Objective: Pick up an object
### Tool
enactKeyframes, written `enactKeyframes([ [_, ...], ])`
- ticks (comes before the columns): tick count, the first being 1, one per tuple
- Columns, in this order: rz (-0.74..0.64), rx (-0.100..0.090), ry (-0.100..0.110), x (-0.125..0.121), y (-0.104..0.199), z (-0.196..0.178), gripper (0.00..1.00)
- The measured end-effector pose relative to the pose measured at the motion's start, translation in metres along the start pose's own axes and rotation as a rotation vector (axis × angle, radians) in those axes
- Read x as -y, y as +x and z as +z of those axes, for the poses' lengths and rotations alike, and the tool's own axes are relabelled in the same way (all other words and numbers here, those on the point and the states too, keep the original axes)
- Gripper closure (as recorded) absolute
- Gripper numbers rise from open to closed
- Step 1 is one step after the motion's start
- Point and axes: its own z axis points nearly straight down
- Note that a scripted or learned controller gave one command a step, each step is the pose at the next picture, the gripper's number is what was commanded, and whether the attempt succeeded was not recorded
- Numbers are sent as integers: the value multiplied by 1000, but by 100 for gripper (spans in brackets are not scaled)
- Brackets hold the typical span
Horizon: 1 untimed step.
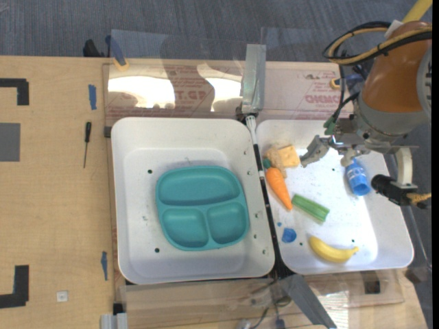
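Note:
The right bin [384, 252] holds several toy items. A yellow block [285, 156] lies at its far left, with an orange carrot [278, 187] just below it. Toward the middle are a green stick [310, 208], a small blue piece [289, 236] and a banana [331, 250]. A blue bottle [357, 177] lies at the far right side. My gripper [358, 160] hangs over that far right part, open, with one grey finger [314, 149] reaching toward the yellow block. The bottle lies beneath the spread fingers, untouched as far as I can see.
The left bin [130, 184] bears a teal divided plate [202, 206]. A metal divider post [254, 81] stands between the bins at the back. Yellow and black cables [357, 43] loop above the arm's orange band [398, 81].

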Motion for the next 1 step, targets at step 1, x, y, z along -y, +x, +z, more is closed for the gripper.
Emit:
enactKeyframes([
  [1,-24,0,0,47,-2,119,0],
])
